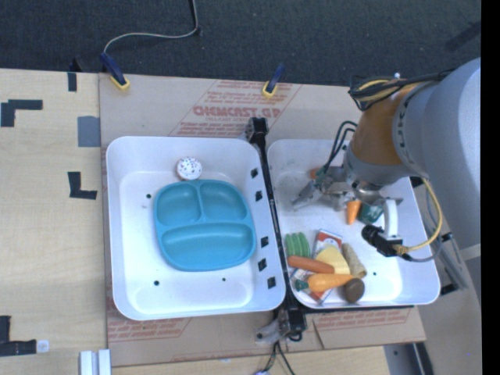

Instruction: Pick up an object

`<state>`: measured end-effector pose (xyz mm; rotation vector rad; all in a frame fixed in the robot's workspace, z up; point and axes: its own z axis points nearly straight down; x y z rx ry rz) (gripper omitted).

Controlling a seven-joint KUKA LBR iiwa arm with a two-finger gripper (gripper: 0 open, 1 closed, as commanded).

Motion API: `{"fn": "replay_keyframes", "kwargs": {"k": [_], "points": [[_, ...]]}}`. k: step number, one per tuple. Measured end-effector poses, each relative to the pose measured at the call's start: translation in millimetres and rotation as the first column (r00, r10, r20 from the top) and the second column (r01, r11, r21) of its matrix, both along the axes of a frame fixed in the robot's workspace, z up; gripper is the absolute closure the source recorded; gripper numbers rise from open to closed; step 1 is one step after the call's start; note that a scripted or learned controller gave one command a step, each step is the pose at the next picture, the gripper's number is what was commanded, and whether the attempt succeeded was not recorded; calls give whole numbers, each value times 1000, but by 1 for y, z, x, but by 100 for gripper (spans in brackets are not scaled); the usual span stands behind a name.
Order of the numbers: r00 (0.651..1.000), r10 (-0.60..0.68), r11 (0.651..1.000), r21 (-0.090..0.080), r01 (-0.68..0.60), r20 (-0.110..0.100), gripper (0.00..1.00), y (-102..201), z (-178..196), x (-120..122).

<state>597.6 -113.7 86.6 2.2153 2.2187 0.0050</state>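
1. You see the left shallow white plastic bin holding a blue three-compartment plastic plate; this plate is your landmark
2. Just beyond the plate's far edge sits a small white speckled ball
3. To the plate's right, past the black divider, lies the right white bin
4. In that bin's near part, a cluster: green ridged piece, orange toy carrot, yellow wedge, brown rounded piece, all touching or just beside one another
5. The grey two-finger gripper hangs over the right bin's far part, right of the plate; you cannot tell whether its pincer is released or clenched, and nothing shows between its tips
6. A small orange piece shows beside the wrist
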Motion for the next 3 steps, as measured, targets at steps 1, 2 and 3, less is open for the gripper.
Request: {"fn": "replay_keyframes", "kwargs": {"k": [1, 2, 3], "points": [[1000, 1, 1000, 0, -1, -1, 0, -31, 0, 47], [1000, -2, 1000, -1, 2, -4, 0, -111, 84, 61], [1000, 0, 1000, 0, 0, 9, 0, -55, 6, 76]]}}
